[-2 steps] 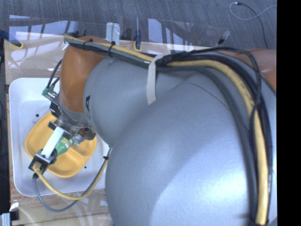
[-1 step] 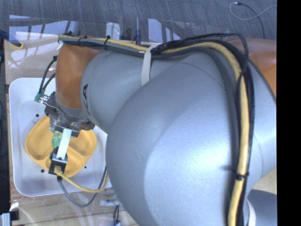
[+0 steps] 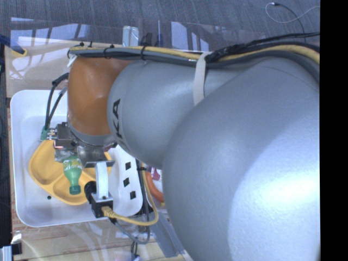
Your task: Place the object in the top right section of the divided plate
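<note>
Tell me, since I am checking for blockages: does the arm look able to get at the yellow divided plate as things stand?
Probably yes. The tool sits directly over the yellow divided plate in the left white bin, with a green bottle-like object just below it and nothing visible between them.

A grey arm with an orange band looms over a yellow divided plate, a translucent green bottle and a white bin.
</note>
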Robot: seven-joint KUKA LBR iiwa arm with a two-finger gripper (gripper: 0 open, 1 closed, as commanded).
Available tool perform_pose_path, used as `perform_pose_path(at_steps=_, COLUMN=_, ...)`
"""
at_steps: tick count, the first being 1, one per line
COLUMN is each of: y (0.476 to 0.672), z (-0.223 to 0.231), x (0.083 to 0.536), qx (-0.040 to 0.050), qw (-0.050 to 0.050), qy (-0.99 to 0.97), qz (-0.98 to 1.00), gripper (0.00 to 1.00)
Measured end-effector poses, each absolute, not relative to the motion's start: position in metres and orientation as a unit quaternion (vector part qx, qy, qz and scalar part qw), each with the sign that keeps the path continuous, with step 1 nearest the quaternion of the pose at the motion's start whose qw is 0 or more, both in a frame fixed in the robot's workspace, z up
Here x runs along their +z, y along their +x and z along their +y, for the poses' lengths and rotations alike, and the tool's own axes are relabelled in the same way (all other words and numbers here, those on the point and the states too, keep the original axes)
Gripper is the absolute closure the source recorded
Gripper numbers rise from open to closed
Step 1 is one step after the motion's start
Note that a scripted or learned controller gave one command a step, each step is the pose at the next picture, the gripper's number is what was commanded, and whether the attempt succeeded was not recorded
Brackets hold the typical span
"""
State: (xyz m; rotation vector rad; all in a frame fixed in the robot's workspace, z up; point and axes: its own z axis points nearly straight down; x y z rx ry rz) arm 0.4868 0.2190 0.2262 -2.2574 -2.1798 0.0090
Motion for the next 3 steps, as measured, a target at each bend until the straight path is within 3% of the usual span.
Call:
perform_pose_path(at_steps=1, y=0.487, z=0.219, x=0.226, qx=0.0028, qw=0.002, qy=-0.719, qz=-0.695, gripper=0.00)
perform_pose_path(at_steps=2, y=0.475, z=0.218, x=0.225, qx=0.0026, qw=0.002, qy=-0.597, qz=-0.802, gripper=0.00)
perform_pose_path(at_steps=3, y=0.476, z=0.206, x=0.214, qx=0.0015, qw=0.001, qy=-0.467, qz=-0.884, gripper=0.00)
